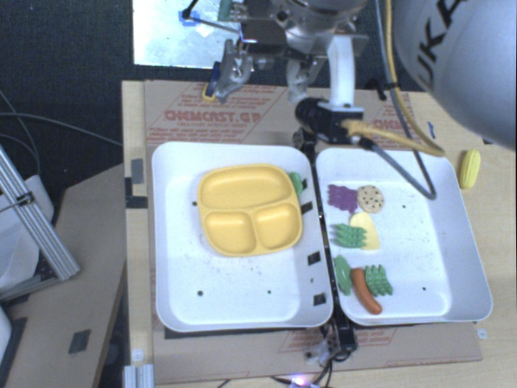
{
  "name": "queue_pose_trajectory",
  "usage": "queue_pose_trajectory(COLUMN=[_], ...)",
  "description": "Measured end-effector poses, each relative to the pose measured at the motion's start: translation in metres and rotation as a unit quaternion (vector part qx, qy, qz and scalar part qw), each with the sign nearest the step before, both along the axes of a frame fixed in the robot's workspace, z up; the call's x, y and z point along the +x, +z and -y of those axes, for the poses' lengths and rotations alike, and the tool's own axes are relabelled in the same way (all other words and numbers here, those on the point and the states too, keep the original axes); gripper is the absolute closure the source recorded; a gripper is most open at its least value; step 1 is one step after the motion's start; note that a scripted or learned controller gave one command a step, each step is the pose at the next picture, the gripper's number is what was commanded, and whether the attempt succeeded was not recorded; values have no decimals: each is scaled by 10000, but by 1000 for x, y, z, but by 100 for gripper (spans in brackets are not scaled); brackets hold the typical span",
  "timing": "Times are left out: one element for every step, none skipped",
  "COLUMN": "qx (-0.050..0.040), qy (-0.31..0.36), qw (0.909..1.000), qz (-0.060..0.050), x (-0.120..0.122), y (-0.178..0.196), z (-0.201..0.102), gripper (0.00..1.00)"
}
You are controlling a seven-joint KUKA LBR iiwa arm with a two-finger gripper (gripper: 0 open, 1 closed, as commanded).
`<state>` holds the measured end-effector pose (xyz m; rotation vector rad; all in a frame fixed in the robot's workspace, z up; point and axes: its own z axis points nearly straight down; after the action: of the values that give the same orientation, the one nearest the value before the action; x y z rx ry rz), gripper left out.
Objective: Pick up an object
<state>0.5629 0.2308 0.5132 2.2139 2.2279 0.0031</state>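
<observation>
Above the back rims of the bins: the gripper (303, 71) hangs high, near where the two bins meet, under the grey arm (452, 39).
Fingers: whether they stand apart or together I cannot tell; nothing shows between them.
Direction to the goods: every pickable thing in the right bin (452, 241) lies toward the front edge of the view from the gripper, and lower, so the coming move is judged to be a reach forward and down.
Nearest candidates: the purple grapes (342, 197) and the round cookie (370, 198), lying just beside each other at the back of the cluster.
Middle of cluster: a green leafy piece (349, 234) touching a pale yellow wedge (367, 231).
Front of cluster: an orange carrot (365, 290), long axis slanting from back-left to front-right, between a green pod (343, 273) and another green leafy piece (378, 280).
Left bin (178, 241): one yellow divided tray (249, 209) with three compartments; a small green piece (296, 184) peeps out at its right edge.
Outside the bins: one yellow corn cob (469, 168) on the surface (133, 128), right of the right bin.
Count: two bins, one tray, seven small toy foods in the right bin.
</observation>
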Motion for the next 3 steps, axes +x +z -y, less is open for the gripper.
queue_pose_trajectory(qx=[-2, 1, -37], qy=[7, -2, -34], qw=[10000, 10000, 10000], qz=[-28, -2, -79], x=[-70, -67, -74], y=[-30, -28, -191], z=[-3, -3, 6], gripper=[0, 0, 0])
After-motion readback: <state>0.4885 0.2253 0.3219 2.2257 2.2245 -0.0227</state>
